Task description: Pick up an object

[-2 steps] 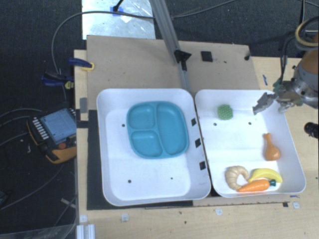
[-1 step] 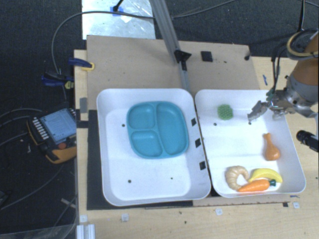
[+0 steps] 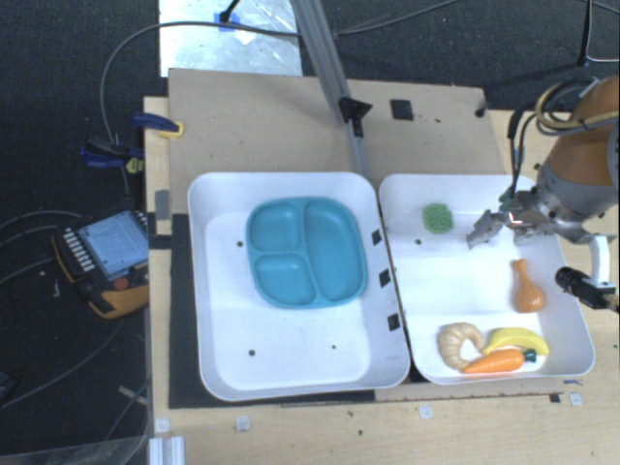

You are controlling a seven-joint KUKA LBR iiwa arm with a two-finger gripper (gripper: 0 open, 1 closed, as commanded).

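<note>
The right bin [image 3: 436,289] holds a green bumpy ball [image 3: 438,218] near its far side, a tan pear-shaped piece [image 3: 526,287] toward the right, and a cluster at the front: a beige croissant shape [image 3: 457,342], a yellow banana [image 3: 516,339] and an orange carrot [image 3: 494,361]. My gripper [image 3: 487,229] hangs over the far right part of this bin, to the right of the green ball and above the tan piece. Its fingers are spread apart with nothing between them.
The left bin [image 3: 218,260] carries a blue divided plate [image 3: 305,251]. A grey pole [image 3: 325,51] slants over the board behind the bins. Cables, clamps and a handheld controller [image 3: 105,260] lie left of the bench.
</note>
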